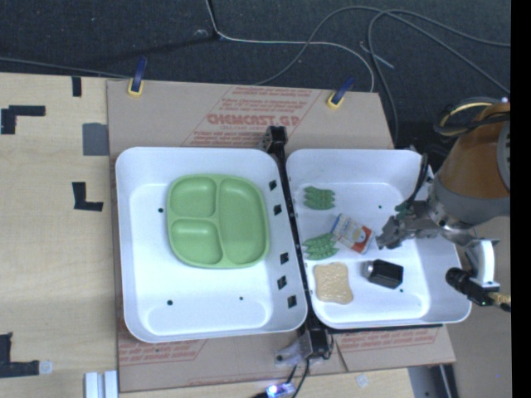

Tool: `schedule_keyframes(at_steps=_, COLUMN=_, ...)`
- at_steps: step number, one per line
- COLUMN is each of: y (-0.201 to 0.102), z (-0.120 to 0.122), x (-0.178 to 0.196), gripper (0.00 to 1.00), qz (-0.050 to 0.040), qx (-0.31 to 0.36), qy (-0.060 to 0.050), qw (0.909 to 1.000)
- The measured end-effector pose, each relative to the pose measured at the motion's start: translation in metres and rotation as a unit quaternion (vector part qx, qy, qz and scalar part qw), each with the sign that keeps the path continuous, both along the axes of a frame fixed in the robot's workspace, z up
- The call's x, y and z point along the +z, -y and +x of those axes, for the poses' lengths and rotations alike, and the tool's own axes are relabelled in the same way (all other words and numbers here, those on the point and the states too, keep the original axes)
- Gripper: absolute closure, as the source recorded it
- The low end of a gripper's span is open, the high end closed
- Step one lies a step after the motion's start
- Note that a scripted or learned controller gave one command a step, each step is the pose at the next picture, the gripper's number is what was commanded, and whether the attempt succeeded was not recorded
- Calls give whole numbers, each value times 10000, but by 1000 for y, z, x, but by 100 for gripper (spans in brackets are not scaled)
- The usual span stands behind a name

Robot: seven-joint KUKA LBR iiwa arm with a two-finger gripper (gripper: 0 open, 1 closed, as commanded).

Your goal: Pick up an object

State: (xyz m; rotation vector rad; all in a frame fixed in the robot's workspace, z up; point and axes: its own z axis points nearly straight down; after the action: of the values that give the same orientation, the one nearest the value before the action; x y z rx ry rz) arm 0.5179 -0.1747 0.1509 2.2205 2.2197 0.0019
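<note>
Camera view, left bin: the shallow white plastic left bin (141,247) carries a pale green divided plate (218,220), lying flat.
Camera view, right bin: the shallow white plastic right bin (415,301) offers two leafy green toy vegetables (319,196), a red-and-white packet (353,235), a tan slice of toy bread (333,282) and a small black block (384,273).
Gripper: the grey two-finger gripper (390,237) hovers low, just right of the packet and above the block; how wide it stands I cannot tell.
Progress: nothing is visibly gripped, so my read is the pick is not yet made: closing and lifting remain.
</note>
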Motion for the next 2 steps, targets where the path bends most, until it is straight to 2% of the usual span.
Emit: schedule_keyframes(at_steps=2, y=-4, z=2, x=93, gripper=100, qz=1, qx=11, qy=-7, qw=10000)
